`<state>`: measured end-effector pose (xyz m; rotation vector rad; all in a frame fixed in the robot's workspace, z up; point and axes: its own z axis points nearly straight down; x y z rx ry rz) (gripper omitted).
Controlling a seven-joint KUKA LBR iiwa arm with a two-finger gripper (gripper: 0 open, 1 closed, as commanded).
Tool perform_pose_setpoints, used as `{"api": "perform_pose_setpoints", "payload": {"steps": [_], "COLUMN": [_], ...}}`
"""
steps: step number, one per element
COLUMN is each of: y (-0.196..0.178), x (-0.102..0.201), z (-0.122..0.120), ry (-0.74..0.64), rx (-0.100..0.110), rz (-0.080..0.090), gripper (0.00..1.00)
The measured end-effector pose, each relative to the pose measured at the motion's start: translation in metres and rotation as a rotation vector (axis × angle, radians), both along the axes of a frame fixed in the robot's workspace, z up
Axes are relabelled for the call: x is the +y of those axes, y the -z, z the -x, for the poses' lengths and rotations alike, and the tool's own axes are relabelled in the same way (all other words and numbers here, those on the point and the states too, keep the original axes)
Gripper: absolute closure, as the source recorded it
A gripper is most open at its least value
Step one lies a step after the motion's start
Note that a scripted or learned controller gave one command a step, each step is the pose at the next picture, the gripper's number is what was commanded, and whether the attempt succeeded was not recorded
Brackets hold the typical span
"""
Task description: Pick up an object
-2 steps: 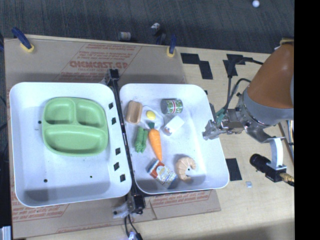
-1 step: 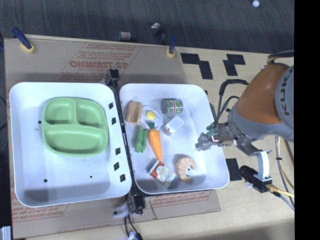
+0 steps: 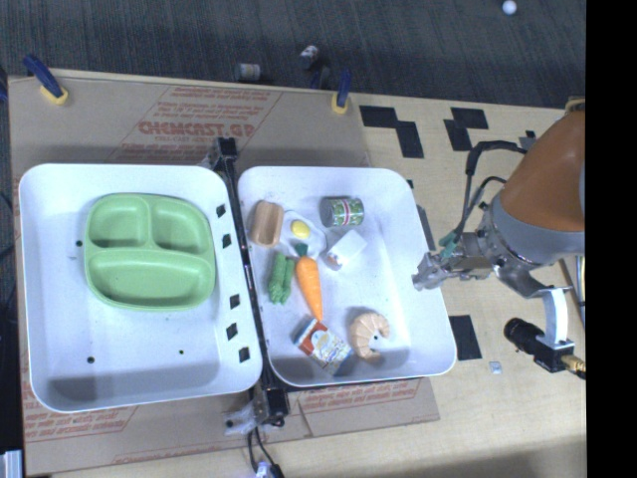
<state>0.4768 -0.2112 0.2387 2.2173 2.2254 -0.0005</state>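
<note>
Lying in the middle of the right bin point(image 3: 423, 352), the carrot point(image 3: 310, 282) looks light, hard and smooth; grab its fat middle. I cannot tell how the fingers point(image 3: 426, 272) stand.

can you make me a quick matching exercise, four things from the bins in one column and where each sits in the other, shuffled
Things:
1. green divided plate
2. carrot
3. tin can
4. croissant

Places:
A. far side of the right bin
B. near right corner of the right bin
C. left bin
D. middle of the right bin, beside the green vegetable

Pairs: 1-C, 2-D, 3-A, 4-B
</note>
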Motion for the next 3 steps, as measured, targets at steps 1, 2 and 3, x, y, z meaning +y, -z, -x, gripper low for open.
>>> {"api": "perform_pose_setpoints", "payload": {"steps": [1, 2, 3], "y": [0.017, -0.020, 0.024], "x": [0.001, 0.000, 0.065], "z": [0.000, -0.001, 0.000], "ry": [-0.002, -0.002, -0.004], "rx": [0.003, -0.002, 0.002], "rz": [-0.001, 0.001, -0.001], "gripper": [1.00, 1.00, 1.00]}}
